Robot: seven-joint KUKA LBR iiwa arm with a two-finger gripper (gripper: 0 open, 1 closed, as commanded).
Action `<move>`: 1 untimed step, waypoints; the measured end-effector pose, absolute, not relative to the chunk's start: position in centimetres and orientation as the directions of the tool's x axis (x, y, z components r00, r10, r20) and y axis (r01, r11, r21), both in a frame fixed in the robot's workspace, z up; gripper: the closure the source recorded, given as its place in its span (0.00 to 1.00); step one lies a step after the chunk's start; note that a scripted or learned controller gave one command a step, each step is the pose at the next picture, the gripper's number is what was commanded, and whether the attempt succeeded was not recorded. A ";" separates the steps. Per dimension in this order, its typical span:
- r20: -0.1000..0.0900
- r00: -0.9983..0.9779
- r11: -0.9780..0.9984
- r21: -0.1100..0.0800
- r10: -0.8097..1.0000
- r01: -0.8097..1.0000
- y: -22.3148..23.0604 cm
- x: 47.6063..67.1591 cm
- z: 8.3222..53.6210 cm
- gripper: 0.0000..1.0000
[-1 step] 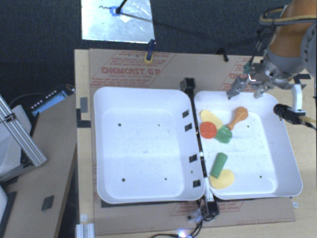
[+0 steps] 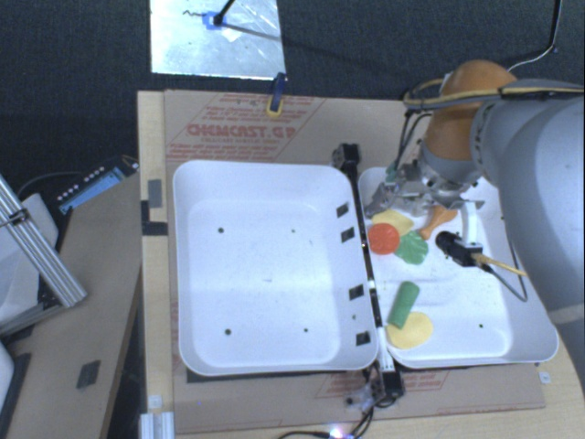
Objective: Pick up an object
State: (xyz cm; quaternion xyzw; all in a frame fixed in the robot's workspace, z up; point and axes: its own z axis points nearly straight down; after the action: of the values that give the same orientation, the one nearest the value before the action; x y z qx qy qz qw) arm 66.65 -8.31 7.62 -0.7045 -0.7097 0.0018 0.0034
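Jaws are hard to see, so I cannot tell if they hold anything. The gripper (image 2: 409,193) sits low at the top of the right bin (image 2: 512,332), just above a yellow piece (image 2: 393,219). Close by are a red ball (image 2: 383,238), a green leafy toy (image 2: 412,249), a green tube (image 2: 402,303) and a yellow disc (image 2: 410,330). Left of it sits the left bin (image 2: 265,273).

arm (image 2: 535,167): broad, smooth, rounded grey casing. orange band (image 2: 466,103): glossy and domed, above the wrist. wrist (image 2: 448,167): grey ring under the band. gripper (image 2: 398,198): small metal-grey parts. cables (image 2: 548,26): thin and black, looping over the band and running off the upper edge.
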 end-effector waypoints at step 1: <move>-0.001 -0.006 0.006 0.011 1.000 1.000 -7.9 67.1 19.2 0.00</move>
State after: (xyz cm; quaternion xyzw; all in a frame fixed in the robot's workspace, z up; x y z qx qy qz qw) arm 67.07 -7.86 19.23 -0.7049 -0.7093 -0.0036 -0.0043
